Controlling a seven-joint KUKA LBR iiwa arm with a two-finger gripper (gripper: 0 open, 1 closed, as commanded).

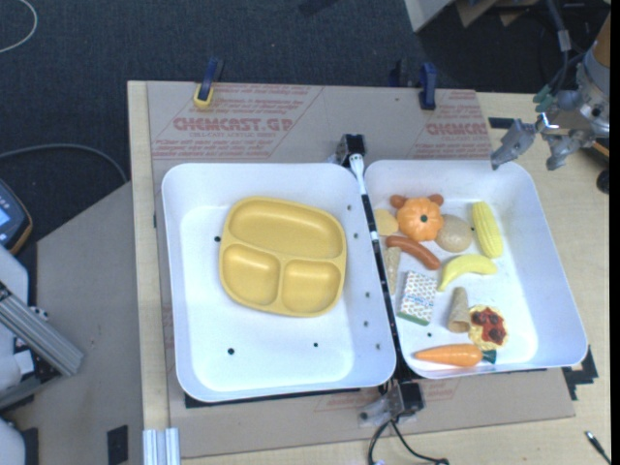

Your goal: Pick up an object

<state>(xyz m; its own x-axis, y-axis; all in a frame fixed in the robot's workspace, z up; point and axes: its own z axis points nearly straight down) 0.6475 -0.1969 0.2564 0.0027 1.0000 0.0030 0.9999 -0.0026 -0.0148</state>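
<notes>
Red print reading "CHEMCAST GP" runs across the brown paper-covered surface [291,119]. The tool [535,146], partly cut off at the upper right, spreads its fingers wide with nothing between them. Smooth plastic food, including a round orange pumpkin [423,219], fills the right bin [552,260]; a yellow divided plate [283,256] lies in the left bin [189,289].

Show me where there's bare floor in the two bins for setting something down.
Left bin: bare strips all around the yellow tray, widest between it and the near rim. Right bin: bare along the right wall beside the corn, and at the far edge past the orange pumpkin. It's crowded from the pumpkin down to the carrot.
</notes>
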